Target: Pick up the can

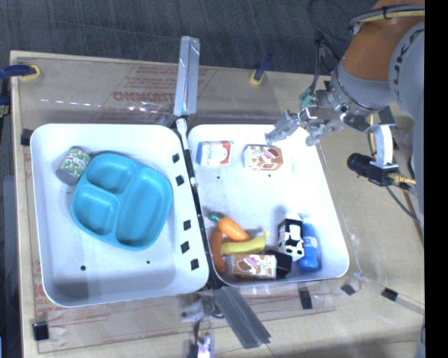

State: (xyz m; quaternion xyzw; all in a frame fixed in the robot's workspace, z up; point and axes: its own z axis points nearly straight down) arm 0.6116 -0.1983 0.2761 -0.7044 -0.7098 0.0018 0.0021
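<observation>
I see the arm [381, 47] reaching in from the right, wrist tilted down toward the far edge of the right bin [330, 200]. The jaws [287, 129] hang spread, holding nothing, just above the bin's far right corner beside a small carton [262, 157]. The can [73, 164] lies in the left bin [48, 222], far left corner, touching the blue tray [123, 200], well apart from the jaws.
</observation>
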